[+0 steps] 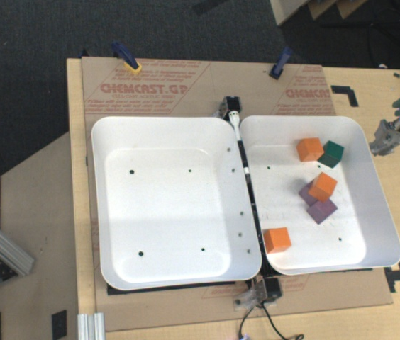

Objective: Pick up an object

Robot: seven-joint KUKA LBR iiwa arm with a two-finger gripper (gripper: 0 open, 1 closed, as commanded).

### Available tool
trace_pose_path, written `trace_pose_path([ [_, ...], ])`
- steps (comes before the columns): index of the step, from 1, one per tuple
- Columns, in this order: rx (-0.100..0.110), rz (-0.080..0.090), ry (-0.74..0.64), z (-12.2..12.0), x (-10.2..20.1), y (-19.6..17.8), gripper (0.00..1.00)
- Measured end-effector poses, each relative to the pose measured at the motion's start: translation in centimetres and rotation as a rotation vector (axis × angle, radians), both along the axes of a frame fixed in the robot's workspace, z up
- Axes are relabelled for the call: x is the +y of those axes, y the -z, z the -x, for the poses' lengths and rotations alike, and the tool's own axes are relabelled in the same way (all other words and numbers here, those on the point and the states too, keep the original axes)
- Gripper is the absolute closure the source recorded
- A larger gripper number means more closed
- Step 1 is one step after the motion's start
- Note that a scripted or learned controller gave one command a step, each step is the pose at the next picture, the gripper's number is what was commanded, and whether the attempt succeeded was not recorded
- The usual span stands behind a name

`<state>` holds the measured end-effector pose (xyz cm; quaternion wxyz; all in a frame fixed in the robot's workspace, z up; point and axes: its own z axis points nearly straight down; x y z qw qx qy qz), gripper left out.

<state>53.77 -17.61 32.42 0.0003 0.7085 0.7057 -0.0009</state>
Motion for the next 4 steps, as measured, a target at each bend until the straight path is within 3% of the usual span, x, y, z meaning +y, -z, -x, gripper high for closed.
trace_pose_path([
  [1,-0.009,0.004,-0.003,-5.3,-4.6,-1.4,1.0],
  [2,-0.023,0.007,-0.009,-11.3,-2.7,-19.5,1.0],
  [3,-0.009,0.003,-0.002,-8.2,-4.9,-21.4,1.0],
  [4,0.0,-0.002,-0.001,-2.8,-4.8,-21.2,1.0],
])
